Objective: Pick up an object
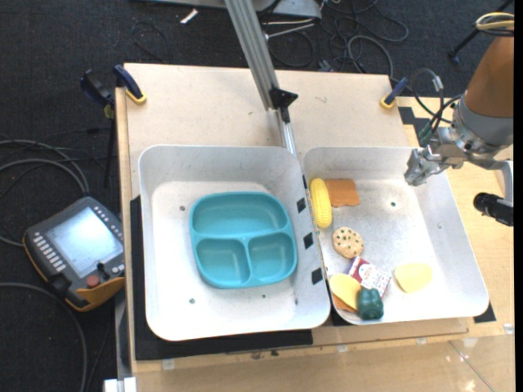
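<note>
While the gripper [418, 172] hangs over the far right rim of the right bin [458, 243], nothing lies between its fingers; whether they are open or shut cannot be told, as they are small and blurred. A corn cob [321, 202] lies by the bin's left wall, long axis running near to far. Touching its right side is an orange bread slice [342, 193]. A cookie [348, 241] sits nearer. A green toy [370, 304], a small red-and-white packet [373, 276] and an orange wedge [344, 290] crowd the near corner, partly overlapping and hard to identify; a yellow chip [413, 278] lies to their right. The left bin [163, 219] holds a teal divided tray [243, 239].
</note>
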Action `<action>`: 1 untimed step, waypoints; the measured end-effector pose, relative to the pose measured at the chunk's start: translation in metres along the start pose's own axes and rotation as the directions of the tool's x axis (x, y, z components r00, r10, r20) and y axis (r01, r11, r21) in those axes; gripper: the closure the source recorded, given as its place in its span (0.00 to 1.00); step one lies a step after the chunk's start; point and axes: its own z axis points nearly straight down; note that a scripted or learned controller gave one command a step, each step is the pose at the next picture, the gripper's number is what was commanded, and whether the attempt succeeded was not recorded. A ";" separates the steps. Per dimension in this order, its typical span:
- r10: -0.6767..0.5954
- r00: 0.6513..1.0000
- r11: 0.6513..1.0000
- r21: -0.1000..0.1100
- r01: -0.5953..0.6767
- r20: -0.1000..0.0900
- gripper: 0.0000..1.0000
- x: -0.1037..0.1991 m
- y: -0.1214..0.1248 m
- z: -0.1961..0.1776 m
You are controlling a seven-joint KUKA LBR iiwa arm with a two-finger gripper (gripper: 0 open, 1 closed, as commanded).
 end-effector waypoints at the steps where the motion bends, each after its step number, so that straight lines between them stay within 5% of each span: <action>1: -0.001 1.000 1.000 0.000 0.001 0.001 1.00 0.000 0.002 -0.054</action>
